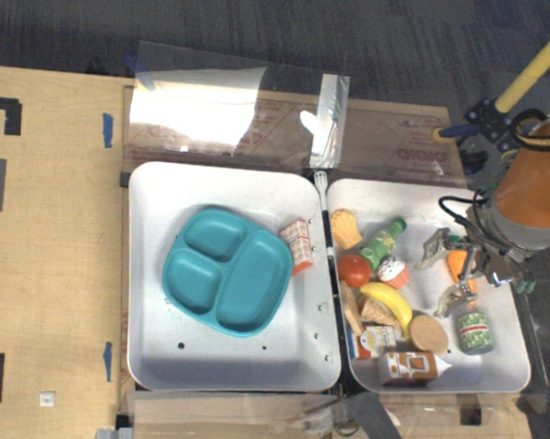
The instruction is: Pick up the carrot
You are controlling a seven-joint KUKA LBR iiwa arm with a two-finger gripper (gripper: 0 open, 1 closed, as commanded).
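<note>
The carrot (456, 263) is a small orange piece at the right side of the right bin (509, 371). My gripper (448, 272) reaches in from the right under the orange wrist band. Its metal fingers (434, 246) stand on either side of the carrot and are shut on it. Part of the carrot is hidden by the fingers. I cannot tell whether it is lifted off the bin floor.
The right bin also holds a green bottle (384, 240), a tomato (354, 269), a banana (388, 301), a peas can (474, 331), a brown carton (407, 366) and more. The left bin (144, 345) has a teal divided plate (226, 269) and a small red-white can (298, 244).
</note>
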